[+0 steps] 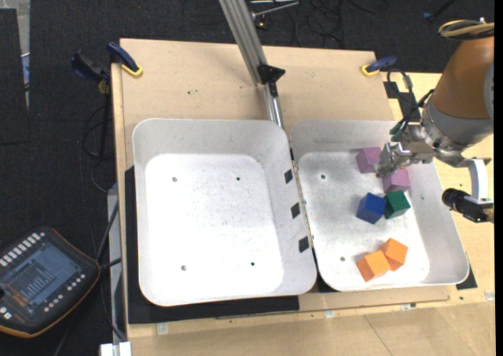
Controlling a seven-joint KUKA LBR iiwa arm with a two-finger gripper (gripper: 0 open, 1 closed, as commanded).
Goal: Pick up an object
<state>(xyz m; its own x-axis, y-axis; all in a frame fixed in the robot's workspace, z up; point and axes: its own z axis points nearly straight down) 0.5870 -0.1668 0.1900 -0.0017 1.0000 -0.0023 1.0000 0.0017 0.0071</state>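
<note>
Six small blocks lie in the right shallow white bin point(440, 268): two purple cubes point(367, 159) at its one o'clock part, one blue cube point(370, 208) touching one green cube point(398, 203) near the middle, and two orange cubes point(383, 258) at five o'clock. The two-finger gripper point(391, 159) hangs between the purple pair; its state cannot be told. The left white bin point(149, 138) sits beside.

place: robotics lab | evidence: teach pendant point(39, 280), clamped bench board point(204, 83), floor cables point(330, 1), metal rail point(236, 12)
</note>
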